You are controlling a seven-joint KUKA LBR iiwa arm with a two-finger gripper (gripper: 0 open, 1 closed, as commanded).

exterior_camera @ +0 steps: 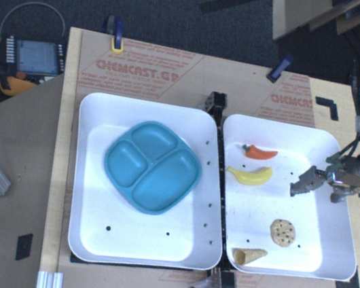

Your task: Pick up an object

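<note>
Tool (305,183) just right of banana (250,176)

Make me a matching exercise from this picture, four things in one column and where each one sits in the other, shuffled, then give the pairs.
Things:
1. blue divided plate
2. banana
3. cookie
4. claw

Places:
A. right bin, near its lower edge, above the cone
B. in the left bin
C. over the right bin, right of the banana
D. right bin, just below the red pepper

Pairs: 1-B, 2-D, 3-A, 4-C

The red pepper and cone both lie in the right bin; the plate sits in the left bin.
</note>
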